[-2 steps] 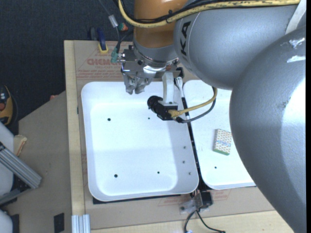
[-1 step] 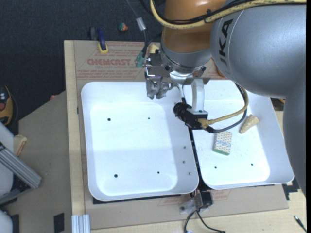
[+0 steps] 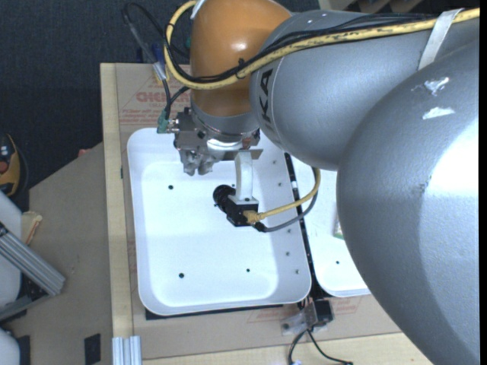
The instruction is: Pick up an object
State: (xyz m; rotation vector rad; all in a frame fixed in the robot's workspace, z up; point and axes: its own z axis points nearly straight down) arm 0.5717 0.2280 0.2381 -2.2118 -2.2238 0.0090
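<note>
My gripper [image 3: 198,161] hangs low over the far part of the left white bin [image 3: 205,280], near its back wall. The grey arm with its orange band [image 3: 228,36] reaches in from the right and covers most of the right bin [image 3: 338,280]. A black connector with a yellow-tipped cable [image 3: 232,206] hangs from the wrist above the bin floor. I see no loose object on the bare floor of the left bin, just a few small dark dots. A thin greenish sliver [image 3: 335,226] shows at the arm's edge over the right bin; I cannot tell what it is.
The bins rest on a brown board [image 3: 122,204] with a red print at the back. Cables [image 3: 304,341] trail off the front edge. Aluminium rails [image 3: 30,265] lie on the left, beyond the board.
</note>
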